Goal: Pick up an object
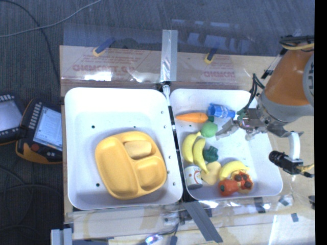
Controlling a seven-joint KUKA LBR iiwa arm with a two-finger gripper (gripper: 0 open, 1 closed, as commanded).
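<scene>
Grey hand (230, 127) low over right bin (265, 185), beside green ball (208, 129) and blue bottle (220, 111); grip state unclear, nothing visibly held; approach step, next lower onto ball

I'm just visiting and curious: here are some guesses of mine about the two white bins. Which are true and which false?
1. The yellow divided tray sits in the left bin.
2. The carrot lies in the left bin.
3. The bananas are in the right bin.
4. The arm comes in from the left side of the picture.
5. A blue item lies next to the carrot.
1. True. The yellow divided tray lies in the left bin.
2. False. The carrot lies in the right bin, near its top edge.
3. True. The bananas lie in the right bin.
4. False. The arm reaches in from the right.
5. True. The blue item lies just right of the carrot.
</scene>
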